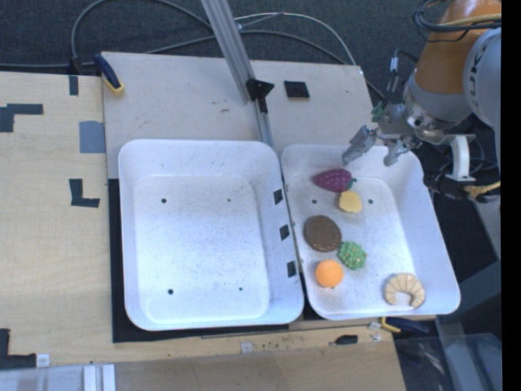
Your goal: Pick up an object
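Your candidate objects all lie in the right bin. Nearest the far rim you have a purple berry-like piece, with a small yellow piece touching it on the near-right side. Toward the middle sits a brown disc, and just beside it, nearer to you, a green knobbly ball and an orange ball. A tan croissant shape rests apart from these in the near right corner.

Your tool hangs over the far edge of that bin, above and to the right of the purple piece. Its two fingers are spread apart and nothing sits between them, so it has hold of nothing. The grey arm with its orange band comes in from the right.

The left bin stands alongside, the two rims meeting in the middle. Both rest on the pale surface, where a slanted metal pole rises behind the bins.
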Controlling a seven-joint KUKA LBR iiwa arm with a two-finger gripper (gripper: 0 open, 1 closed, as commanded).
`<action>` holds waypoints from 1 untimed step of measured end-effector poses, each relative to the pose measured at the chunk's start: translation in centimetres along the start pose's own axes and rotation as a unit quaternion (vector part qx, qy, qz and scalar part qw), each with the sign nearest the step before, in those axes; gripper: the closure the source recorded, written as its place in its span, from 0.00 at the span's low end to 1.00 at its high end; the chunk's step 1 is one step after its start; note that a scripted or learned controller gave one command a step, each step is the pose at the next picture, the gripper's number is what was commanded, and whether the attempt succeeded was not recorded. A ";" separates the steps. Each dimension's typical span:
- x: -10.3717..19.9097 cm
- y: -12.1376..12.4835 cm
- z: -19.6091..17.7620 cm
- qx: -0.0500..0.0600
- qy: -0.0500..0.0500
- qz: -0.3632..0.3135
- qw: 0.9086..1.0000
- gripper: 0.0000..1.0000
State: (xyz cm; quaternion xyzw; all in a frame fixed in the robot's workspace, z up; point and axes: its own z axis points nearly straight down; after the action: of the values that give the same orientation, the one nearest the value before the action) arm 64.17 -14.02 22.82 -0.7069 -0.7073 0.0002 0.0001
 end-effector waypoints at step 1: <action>0.0 0.0 -1.0 0.000 0.000 0.000 1.000 1.00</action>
State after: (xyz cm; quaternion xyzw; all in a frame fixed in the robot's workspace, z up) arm 64.19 -13.97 23.84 -0.7067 -0.7075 0.0000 0.0001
